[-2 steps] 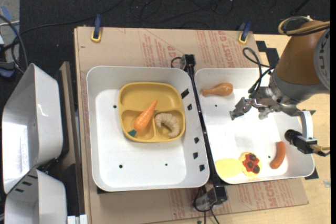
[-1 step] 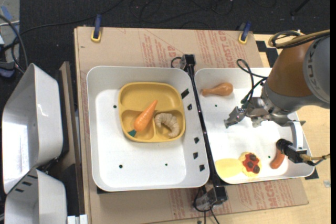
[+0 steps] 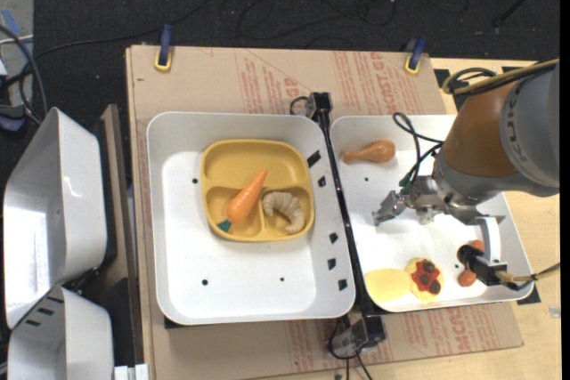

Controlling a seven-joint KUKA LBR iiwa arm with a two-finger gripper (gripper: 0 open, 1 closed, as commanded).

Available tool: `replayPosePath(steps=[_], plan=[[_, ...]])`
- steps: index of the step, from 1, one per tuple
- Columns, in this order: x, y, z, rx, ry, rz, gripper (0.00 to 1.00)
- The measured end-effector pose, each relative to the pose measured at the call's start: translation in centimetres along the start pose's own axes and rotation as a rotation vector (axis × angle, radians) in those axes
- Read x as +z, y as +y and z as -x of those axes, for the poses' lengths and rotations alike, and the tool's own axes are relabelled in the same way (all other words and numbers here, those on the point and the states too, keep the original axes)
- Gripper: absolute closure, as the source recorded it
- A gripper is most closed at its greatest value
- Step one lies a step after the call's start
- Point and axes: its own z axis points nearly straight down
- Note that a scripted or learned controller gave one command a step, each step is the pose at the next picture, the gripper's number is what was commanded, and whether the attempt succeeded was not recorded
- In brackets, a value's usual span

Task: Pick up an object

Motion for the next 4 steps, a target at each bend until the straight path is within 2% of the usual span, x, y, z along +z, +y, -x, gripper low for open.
replayPosePath(steps=[1, 3, 4], plan=[[-1.1, 0.0, 0.0, 0.001, 0.000, 0.002, 1.00], [-11.3, 1.2, -0.5, -0.005, -0.002, 0.008, 1.00], [-10.9, 1.8, -6.2, -0.010, 0.001, 0.003, 1.00]])
